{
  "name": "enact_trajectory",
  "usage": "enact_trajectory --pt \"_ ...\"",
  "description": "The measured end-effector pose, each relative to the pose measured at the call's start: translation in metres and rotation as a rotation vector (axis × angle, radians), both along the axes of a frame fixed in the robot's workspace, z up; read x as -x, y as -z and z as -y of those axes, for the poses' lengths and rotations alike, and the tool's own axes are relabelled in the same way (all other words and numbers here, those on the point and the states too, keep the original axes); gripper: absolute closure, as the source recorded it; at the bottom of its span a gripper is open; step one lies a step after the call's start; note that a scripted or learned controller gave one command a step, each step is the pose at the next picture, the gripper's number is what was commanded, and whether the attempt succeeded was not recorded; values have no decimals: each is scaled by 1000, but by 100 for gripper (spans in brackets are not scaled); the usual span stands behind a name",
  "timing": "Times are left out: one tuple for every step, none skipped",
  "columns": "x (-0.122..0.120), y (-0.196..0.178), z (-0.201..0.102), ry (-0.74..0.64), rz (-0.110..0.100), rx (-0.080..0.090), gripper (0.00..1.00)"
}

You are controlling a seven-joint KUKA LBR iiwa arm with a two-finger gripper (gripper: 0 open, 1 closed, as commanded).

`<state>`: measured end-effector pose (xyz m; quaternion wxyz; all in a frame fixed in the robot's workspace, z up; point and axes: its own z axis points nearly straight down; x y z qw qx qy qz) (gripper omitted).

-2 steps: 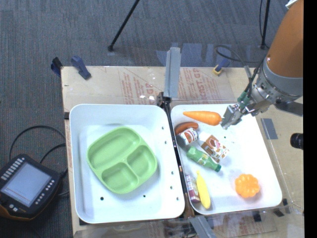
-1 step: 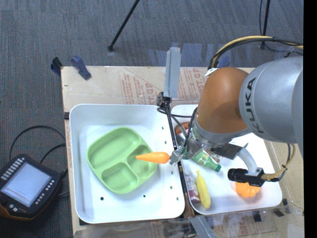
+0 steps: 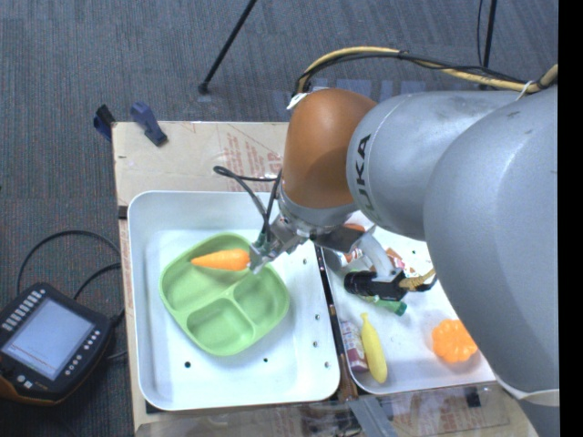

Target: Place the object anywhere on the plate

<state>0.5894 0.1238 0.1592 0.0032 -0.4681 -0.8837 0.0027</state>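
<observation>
Slanted overhead view of worktop [image 3: 196, 153] with two shallow white bins side by side. Left bin [image 3: 155, 358]: light green divided plate [image 3: 219, 326], three compartments, set at a slant near the bin's middle. Toy carrot [image 3: 220, 260] lying flat in the plate's largest, upper compartment, pointed tip toward the view's left, thick end toward the view's right. Tool [image 3: 260, 255] low over the plate's upper right rim, touching or just beside the carrot's thick end; whether spread, pressed together or pinching the carrot, impossible to tell from this angle. Grey arm [image 3: 446, 180] with orange band reaching in from the view's right, covering much of the right bin [image 3: 414, 376]. Right bin: yellow toy banana [image 3: 373, 349] near the front left corner, round orange toy fruit [image 3: 453, 340] well apart to its right. On the carpet at the view's lower left, a handheld control pendant [image 3: 46, 340] with cable.
</observation>
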Motion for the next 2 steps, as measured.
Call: enact_trajectory --pt "0 0 0 0 1 0 0" --pt "42 -38 44 127 -1 1 0"
